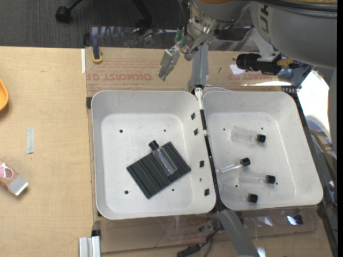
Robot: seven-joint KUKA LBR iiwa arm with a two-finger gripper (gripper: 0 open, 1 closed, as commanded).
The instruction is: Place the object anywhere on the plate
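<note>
Above the far rim of the left bin, the gripper hangs raised, its fingers spread apart and holding nothing. At that bin's centre lies the dark ribbed plate, with one clear vial, black-capped, resting across its far corner. Judged from this, placement appears complete and the arm is clear. Four more vials lie in the right bin. Next move, if any: confirm the vial stays put.

Wooden bench bears two white bins, left bin and right bin, touching; a small grey strip lies well left.
</note>
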